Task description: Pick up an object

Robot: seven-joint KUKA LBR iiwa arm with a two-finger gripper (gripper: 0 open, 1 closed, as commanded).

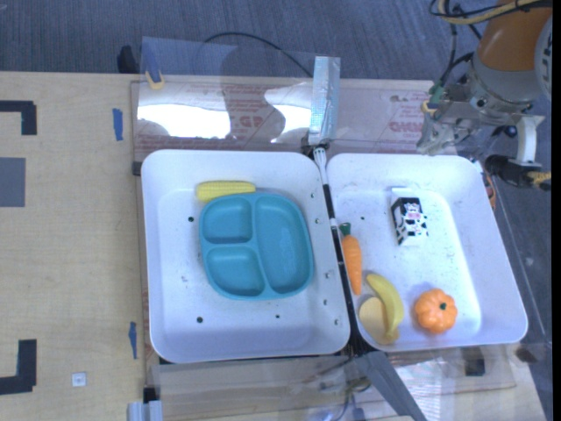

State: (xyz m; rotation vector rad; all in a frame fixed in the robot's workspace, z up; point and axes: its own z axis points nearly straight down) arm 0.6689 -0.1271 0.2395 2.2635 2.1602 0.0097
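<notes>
Curved yellow banana [387, 300] beside round ribbed orange pumpkin [436, 310]

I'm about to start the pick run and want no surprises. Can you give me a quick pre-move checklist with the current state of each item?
1. Tool above the right bin's far rim, holding nothing: ok.
2. Finger opening: cannot tell.
3. Cow carton stands apart from other items: ok.
4. Pumpkin has free space around it: ok.
5. Carrot lies against the left wall: not ok.
6. Banana touches the yellow piece beside it: not ok.
</notes>
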